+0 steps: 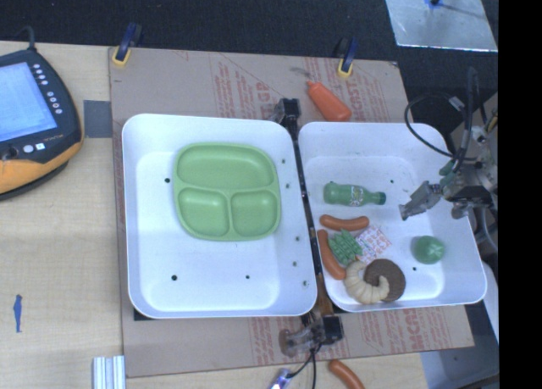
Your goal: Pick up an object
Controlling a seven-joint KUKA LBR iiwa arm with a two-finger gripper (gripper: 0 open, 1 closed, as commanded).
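The right white bin (pixel 398 146) holds a green bottle (pixel 353 195) lying on its side. Below it are an orange sausage (pixel 345 222) and a second sausage (pixel 329 256). Beside those are a green ridged piece (pixel 344 247) and a red-and-white checkered item (pixel 373 243). At the front sit a brown doughnut (pixel 387 276) and a pale ring (pixel 359 287), with a green round object (pixel 428 249) to their right. My gripper (pixel 420 200) hangs over the bin's right part, right of the bottle and above the green round object, with nothing seen in it.
The left bin (pixel 152 286) holds a green divided plate (pixel 227 190). An orange carrot-like piece (pixel 328 101) lies on the cardboard behind the bins, and another sausage (pixel 347 372) lies in front. A teach pendant (pixel 34 120) rests at the far left. Black cables (pixel 423 129) loop near the arm.
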